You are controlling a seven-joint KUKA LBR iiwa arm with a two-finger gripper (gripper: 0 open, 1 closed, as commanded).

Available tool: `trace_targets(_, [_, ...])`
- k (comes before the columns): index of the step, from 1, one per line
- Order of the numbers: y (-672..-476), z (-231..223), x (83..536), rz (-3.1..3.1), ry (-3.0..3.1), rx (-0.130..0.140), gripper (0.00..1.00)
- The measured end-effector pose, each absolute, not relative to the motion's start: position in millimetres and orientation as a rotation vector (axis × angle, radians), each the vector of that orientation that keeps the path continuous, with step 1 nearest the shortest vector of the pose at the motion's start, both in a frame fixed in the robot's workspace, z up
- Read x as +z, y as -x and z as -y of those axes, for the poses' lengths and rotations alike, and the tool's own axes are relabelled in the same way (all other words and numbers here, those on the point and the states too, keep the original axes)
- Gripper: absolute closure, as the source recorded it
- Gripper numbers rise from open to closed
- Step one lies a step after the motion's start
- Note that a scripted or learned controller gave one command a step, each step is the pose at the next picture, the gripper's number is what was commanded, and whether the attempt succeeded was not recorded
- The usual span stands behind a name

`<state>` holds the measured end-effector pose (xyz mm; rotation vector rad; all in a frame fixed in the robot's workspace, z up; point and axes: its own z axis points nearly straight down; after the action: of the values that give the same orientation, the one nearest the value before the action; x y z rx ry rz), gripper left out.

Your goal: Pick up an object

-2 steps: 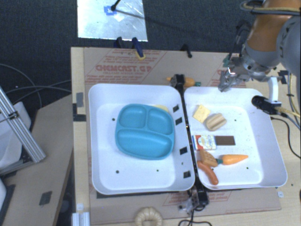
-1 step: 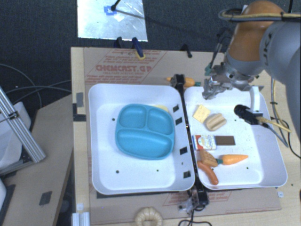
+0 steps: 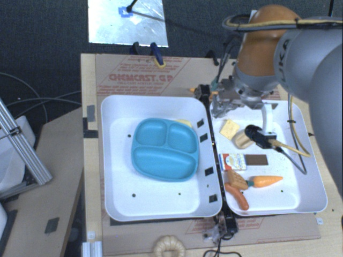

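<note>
Gripper (image 3: 221, 109) hangs over the far left corner of the right bin (image 3: 300, 197), by the wall it shares with the left bin (image 3: 115, 159). We can't tell its spread from this angle, and we see nothing gripped. We count the pick candidates in the right bin: yellow block (image 3: 229, 128) just near-right of the gripper, tan piece (image 3: 242, 140) just beside that block on its near side, white packet (image 3: 233, 161) and brown bar (image 3: 256, 160) side by side mid-bin, then carrot (image 3: 266, 181) and red sausage (image 3: 238, 196) toward the near left corner. The sausage lies close to the bin's left wall, the carrot to its right. Left bin holds a blue divided plate (image 3: 165, 149), flat and roughly centred. Both bins sit on a cardboard sheet (image 3: 139, 76) on the table.
</note>
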<state>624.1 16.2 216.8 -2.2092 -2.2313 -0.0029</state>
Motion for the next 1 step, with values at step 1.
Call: trace_targets(1, [-608.1,-31.0,214.5,2.228,2.214,0.000,1.00])
